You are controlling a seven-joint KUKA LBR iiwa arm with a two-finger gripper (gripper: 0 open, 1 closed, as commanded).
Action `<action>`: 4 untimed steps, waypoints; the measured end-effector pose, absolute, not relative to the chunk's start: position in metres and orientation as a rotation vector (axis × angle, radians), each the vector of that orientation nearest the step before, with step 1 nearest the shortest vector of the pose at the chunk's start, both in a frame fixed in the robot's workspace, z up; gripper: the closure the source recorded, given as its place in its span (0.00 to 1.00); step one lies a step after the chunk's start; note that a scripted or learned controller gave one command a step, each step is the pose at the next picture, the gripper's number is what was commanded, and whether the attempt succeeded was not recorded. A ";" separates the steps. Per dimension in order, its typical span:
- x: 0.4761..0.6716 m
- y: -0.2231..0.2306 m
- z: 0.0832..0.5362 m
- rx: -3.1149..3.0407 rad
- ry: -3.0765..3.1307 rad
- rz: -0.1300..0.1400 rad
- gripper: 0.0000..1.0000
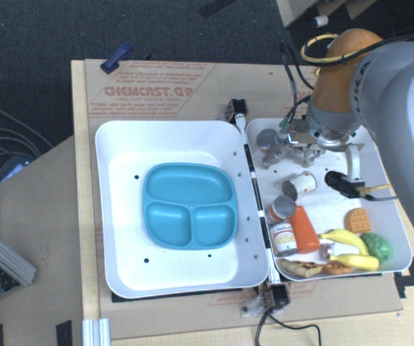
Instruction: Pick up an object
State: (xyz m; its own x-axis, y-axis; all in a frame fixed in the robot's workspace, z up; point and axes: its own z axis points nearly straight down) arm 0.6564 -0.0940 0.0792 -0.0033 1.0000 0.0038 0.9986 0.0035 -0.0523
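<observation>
My gripper (275,148) hangs low over the far left corner of the right bin (394,215), under the grey wrist and its orange band. Just in front of it, a small white cup (303,183) lies on its side, apart from the gripper. Closer to the front are a grey-topped can (282,207), an orange carrot (304,231) and a labelled jar (284,241). Two yellow bananas (350,241), a green vegetable (379,248), a waffle (358,220) and a piece of bread (302,269) crowd the front right of that bin.
The left bin (117,193) holds a blue divided plate (190,205). A clamped rim (252,171) separates the two bins. Cardboard (149,89) lies behind the bins with a blue item (116,58) at its far edge.
</observation>
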 end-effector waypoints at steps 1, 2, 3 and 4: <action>0.595 -0.096 0.084 -2.221 -2.219 0.001 0.00; 0.595 -0.095 0.094 -2.222 -2.219 0.000 1.00; 0.595 -0.095 0.094 -2.222 -2.219 -0.001 0.00; 0.596 -0.095 0.104 -2.223 -2.219 -0.002 1.00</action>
